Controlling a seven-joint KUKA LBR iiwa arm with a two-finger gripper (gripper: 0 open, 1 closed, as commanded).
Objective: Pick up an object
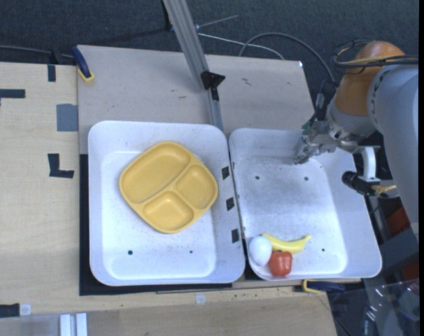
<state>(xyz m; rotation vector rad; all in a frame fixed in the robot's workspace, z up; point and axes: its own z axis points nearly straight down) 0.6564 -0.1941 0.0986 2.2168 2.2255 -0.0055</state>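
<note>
Toy food bunched in right bin's near left corner; gripper off at far right end.

Camera view: banana, egg and pepper lying touching one another against the near left wall of the right bin. Probably light hollow plastic, stiff, smooth and a bit slippery, likely to roll or skid if nudged. Best hold judged to be across the banana's thin middle, clear of the wall; egg round and awkward, pepper wedged low between the others. Left bin bearing a yellow tray, wide and flat, hard to pinch save at its rim. Gripper low over the right bin's far end, well apart from the toys, nothing seen between its tips; jaws too small and dark to judge, so cannot tell whether spread or pressed together.
</note>
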